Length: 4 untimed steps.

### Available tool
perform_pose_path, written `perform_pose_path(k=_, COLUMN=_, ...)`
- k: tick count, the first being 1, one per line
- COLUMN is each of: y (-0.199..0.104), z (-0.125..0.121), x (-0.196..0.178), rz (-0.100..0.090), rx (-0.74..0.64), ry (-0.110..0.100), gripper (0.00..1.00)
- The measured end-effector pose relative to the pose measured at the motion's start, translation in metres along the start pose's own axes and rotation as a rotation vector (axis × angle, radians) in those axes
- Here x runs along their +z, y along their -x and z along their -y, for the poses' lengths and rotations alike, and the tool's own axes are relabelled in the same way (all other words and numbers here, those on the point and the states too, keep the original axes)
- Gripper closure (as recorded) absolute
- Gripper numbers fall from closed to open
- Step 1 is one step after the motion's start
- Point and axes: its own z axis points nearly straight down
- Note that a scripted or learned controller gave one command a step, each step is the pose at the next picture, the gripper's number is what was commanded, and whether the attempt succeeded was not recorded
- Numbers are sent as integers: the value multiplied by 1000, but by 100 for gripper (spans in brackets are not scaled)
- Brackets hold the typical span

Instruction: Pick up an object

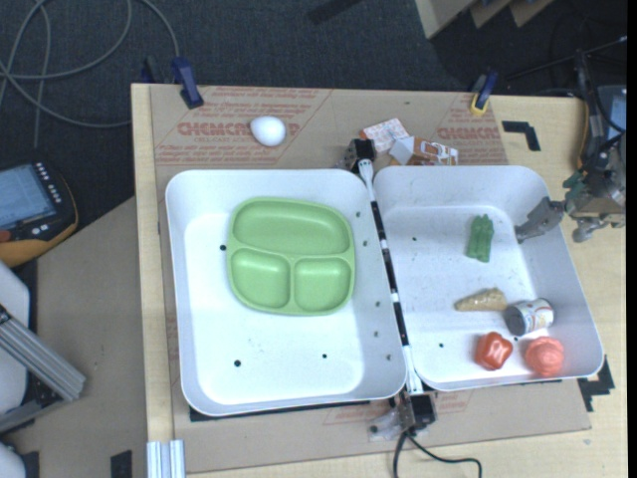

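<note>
While the counter (149,267) carries two shallow white bins side by side, the contents run as follows, left to right. Left bin (199,357): one pale green divided plate (292,255), rounded, with one long compartment above and two smaller ones below, lying flat in the upper middle of the bin. Behind the left bin, on the cardboard sheet: one white egg-shaped object (267,129). Behind the seam between the bins: a small heap of crumpled wrappers (403,145). Right bin (438,267): one green ridged piece (481,238), upright in the view, in the upper middle; one tan, tapered piece (481,301) lying flat below it; one small grey-and-white cylinder (527,317) on its side, just beside the tan piece's right end; one red, glossy, pepper-like piece (493,351) near the front wall; one orange-red rounded piece (543,356) just beside it to the right, below the cylinder. Tool (537,217): grey, over the right bin's upper right rim, well apart from all five pieces; whether its fingers are apart or together cannot be told
</note>
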Motion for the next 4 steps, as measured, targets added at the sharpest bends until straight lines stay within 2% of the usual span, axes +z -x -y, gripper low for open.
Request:
perform_pose_path(k=1, y=-3, z=-46, x=150, rz=0, rx=-1, ry=0, gripper=0)
perform_pose_path(k=2, y=-33, z=-77, x=149, rz=0, rx=-1, ry=2, gripper=0)
perform_pose_path(k=3, y=-33, z=-78, x=139, rz=1, rx=-2, ry=3, gripper=100)
perform_pose_path(k=4, y=-77, z=-117, x=150, rz=-1, rx=1, ry=-22, gripper=100)
